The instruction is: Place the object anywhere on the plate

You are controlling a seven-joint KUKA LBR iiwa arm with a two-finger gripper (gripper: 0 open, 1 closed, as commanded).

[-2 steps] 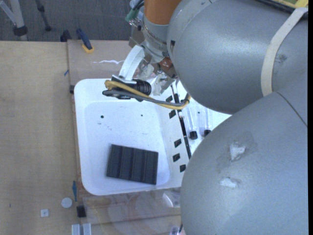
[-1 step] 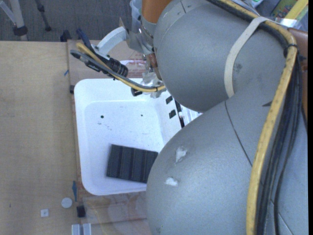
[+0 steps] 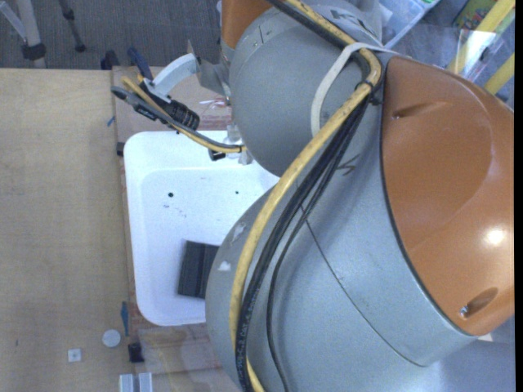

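Observation:
A flat black rectangular block [image 3: 194,269] lies in the near part of the white bin [image 3: 155,219], close to the arm's grey body. The arm's large grey and orange links cover the right and centre of the view. At the top, just past the bin's far rim, a grey part of my gripper [image 3: 208,73] pokes out from behind the arm, well away from the black block. Nothing is visibly held. A small patch of pinkish surface [image 3: 214,104] shows beside it, too hidden to identify.
The tan bench top [image 3: 57,202] stretches to the left of the bin. A small grey disc [image 3: 110,338] and a tiny square piece [image 3: 74,354] lie near the bench's front left. The arm hides the right side of the bin.

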